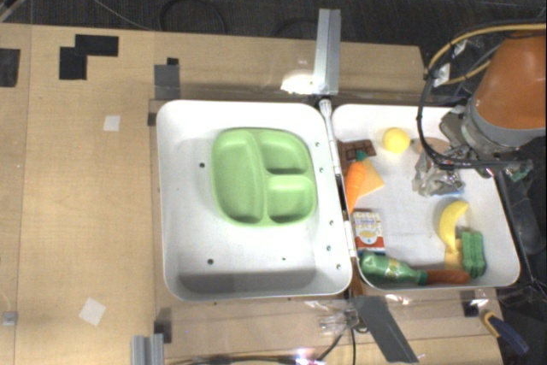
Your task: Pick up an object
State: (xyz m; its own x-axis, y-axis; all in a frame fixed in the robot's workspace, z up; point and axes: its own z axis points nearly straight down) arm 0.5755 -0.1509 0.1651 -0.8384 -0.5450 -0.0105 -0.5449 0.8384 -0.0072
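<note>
Just below the gripper [438,178] lies a banana [451,218], apart from it. Its finger state is unclear.

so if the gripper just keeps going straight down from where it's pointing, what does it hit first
Probably bare floor of the right bin. The gripper points down over an open patch between the yellow ball and the banana, though depth is hard to judge.

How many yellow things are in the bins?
2. A small round yellow ball sits near the far edge of the right bin. A banana lies further forward, just below the end effector. The arm might hide more.
</note>
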